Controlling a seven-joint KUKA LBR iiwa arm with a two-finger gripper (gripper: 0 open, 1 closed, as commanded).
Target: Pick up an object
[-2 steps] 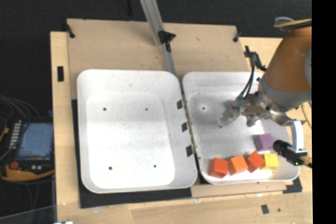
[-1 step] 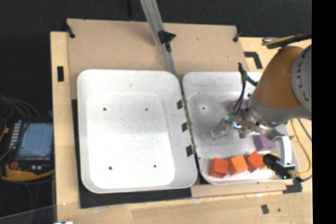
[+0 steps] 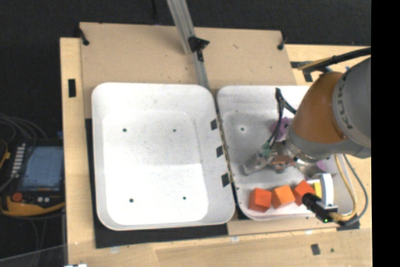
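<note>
Arm (image 3: pixel 331 112) reaching from the right into the right bin (image 3: pixel 240 109), its gripper (image 3: pixel 269 159) low over the floor; finger state cannot be told. Three orange blocks (image 3: pixel 281 196) lie along the bin's near edge. Left bin (image 3: pixel 153 153) alongside.

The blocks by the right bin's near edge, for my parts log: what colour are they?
Orange blocks, seen in the camera view.

Matt white plastic bins (image 3: pixel 153 153), pale wooden bench (image 3: pixel 137 53)
</note>
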